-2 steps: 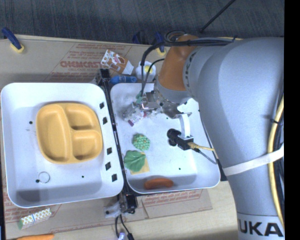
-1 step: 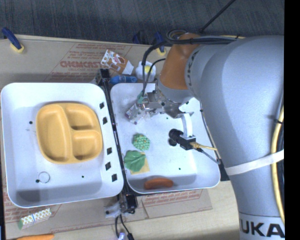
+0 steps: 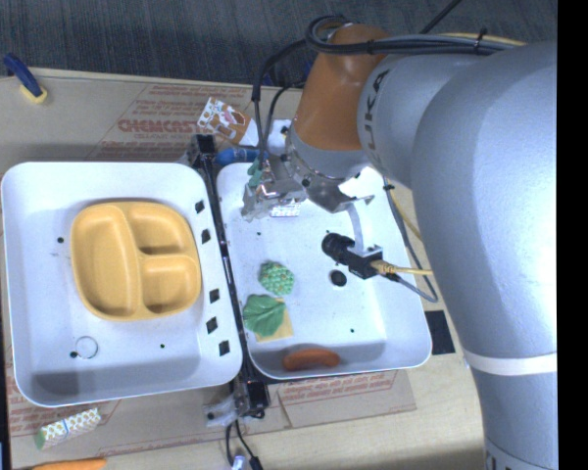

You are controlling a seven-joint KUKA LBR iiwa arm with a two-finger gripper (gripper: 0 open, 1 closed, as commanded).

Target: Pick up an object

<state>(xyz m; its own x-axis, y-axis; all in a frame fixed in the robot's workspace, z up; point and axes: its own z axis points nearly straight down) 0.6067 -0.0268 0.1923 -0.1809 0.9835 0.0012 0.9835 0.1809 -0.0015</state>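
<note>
My gripper (image 3: 265, 196) hangs over the far left corner of the right bin (image 3: 407, 331), below the orange wrist band. Nothing shows between its fingers. Nearer the front of that bin lie a green bumpy ball (image 3: 276, 279), a green leaf-shaped piece (image 3: 263, 314) on a yellow slab, and an orange sausage-like piece (image 3: 311, 358) against the front wall. A black fitting with a yellow cable (image 3: 353, 253) sits right of the gripper. The left bin (image 3: 29, 262) holds a yellow divided plate (image 3: 137, 258).
The big grey arm covers the right side of the view and the right bin's far right part. A small patterned box (image 3: 219, 117) lies on the cardboard behind the bins. Black clips (image 3: 216, 292) line the seam between the bins.
</note>
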